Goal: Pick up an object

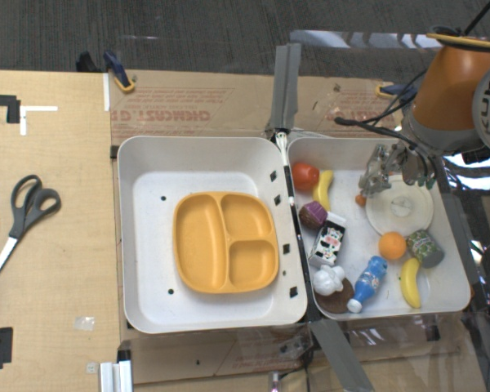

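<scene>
end effector (378,178) over right bin (453,300) | near tomato (305,174)

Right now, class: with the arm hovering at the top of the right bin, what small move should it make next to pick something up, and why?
Probably a short descent toward the orange. The gripper hangs above the right bin, with nothing seen between its fingers. The orange lies just below it in the view, with some space around it, while the bottle and milk carton lie more crowded.

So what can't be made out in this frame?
- Gripper, camera view: finger state unclear, small and blurred against the right bin.
- Arm: cut off by the right edge.
- Dark item under the white object: mostly covered, identity unclear.
</scene>
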Controlling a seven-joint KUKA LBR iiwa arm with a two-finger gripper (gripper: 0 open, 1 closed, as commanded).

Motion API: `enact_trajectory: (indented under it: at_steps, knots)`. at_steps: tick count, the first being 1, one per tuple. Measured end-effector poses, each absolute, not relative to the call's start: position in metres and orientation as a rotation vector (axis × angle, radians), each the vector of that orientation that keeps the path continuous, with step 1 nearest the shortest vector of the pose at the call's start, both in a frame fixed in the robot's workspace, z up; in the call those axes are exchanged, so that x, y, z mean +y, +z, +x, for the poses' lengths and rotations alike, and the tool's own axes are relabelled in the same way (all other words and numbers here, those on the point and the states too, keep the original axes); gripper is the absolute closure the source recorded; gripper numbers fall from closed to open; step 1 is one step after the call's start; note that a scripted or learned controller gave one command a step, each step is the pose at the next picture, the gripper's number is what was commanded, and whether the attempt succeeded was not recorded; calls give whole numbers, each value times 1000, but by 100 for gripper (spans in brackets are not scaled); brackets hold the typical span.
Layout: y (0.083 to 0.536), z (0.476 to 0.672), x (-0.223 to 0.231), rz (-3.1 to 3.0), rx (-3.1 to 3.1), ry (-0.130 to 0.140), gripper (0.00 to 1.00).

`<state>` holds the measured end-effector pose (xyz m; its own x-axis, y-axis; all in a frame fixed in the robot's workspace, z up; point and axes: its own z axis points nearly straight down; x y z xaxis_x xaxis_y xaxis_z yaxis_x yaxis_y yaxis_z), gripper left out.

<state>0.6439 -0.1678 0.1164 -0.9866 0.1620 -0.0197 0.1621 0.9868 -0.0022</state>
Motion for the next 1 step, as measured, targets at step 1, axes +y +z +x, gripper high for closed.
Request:
enact_trajectory:
  at_steps: [1]
  knots:
    - [116,644,-168,254,3112,-5,0]
